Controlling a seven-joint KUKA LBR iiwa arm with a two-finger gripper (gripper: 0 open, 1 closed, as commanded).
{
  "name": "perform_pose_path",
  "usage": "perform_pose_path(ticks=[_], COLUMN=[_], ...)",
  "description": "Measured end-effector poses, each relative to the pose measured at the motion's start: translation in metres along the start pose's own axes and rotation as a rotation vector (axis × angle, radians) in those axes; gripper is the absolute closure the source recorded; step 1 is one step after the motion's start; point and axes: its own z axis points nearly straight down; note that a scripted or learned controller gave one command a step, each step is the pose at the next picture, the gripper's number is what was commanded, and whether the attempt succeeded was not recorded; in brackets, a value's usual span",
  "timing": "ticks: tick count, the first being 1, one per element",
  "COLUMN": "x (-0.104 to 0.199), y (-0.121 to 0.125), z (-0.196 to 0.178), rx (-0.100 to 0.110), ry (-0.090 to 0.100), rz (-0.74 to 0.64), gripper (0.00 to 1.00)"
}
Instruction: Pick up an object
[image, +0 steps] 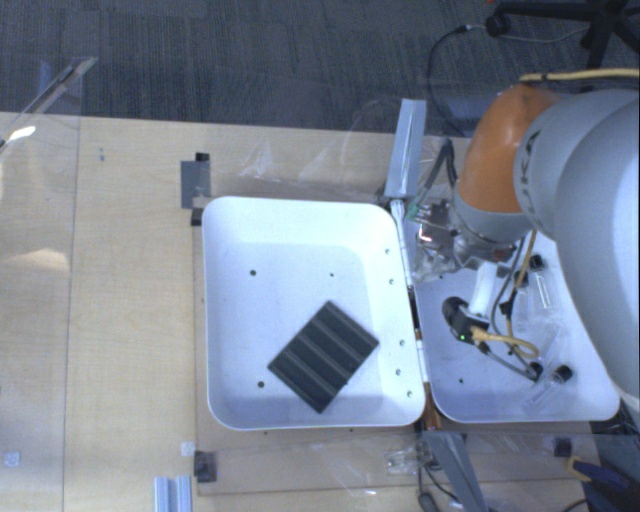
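The claw (438, 248), its state impossible to tell from above, hangs over the right bin (585, 398), likely seeking a target, the ribbed black slab (323, 356) lying flat well beyond it.

Two bins sit side by side on the tabletop (100, 300). The right bin (480, 400) lies at 3 o'clock from the left bin (260, 240), with their rims just beside each other. A slab (323, 356) lies flat in the left bin, at 5 o'clock from its centre, askew to the walls. The arm (580, 180) enters from 3 o'clock above the right bin. The pincer (440, 245) hangs over that bin's 11 o'clock corner, near the shared rim.
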Motion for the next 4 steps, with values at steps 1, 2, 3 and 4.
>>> perform_pose_path(ticks=[1,2,3,4], x=[0.0,-0.001,0.0,-0.016], y=[0.0,-0.096,-0.094,-0.049], z=[0.0,0.0,-0.01,-0.079], rx=[0.0,0.0,-0.004,-0.002], ry=[0.0,0.0,0.002,0.0], rz=[0.0,-0.374,-0.375,-0.454], gripper=[0.0,0.0,1.0,1.0])
